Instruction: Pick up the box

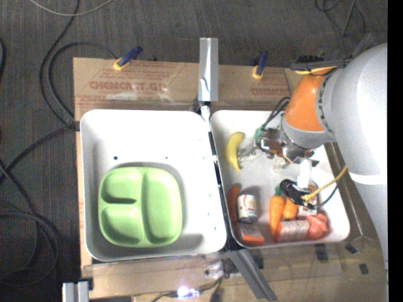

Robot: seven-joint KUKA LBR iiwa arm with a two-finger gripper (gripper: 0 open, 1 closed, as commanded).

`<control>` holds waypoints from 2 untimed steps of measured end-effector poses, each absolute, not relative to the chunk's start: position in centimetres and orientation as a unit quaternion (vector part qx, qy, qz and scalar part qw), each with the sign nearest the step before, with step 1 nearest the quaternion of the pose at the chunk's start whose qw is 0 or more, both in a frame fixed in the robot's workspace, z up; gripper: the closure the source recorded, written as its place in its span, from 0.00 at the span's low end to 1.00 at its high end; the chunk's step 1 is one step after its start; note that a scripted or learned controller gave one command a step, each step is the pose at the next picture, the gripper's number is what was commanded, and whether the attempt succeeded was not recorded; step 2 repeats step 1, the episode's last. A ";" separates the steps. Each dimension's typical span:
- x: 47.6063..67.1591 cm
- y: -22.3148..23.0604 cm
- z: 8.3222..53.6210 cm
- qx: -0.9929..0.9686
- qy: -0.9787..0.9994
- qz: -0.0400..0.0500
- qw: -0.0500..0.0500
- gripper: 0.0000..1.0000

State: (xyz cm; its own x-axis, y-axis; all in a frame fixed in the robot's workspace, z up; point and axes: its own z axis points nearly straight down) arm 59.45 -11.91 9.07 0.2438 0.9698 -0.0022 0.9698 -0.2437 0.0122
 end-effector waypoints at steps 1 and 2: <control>59.6 -9.0 18.3 0.780 0.626 -0.002 0.000 0.00; 59.6 -9.0 18.3 0.780 0.626 -0.002 0.000 0.00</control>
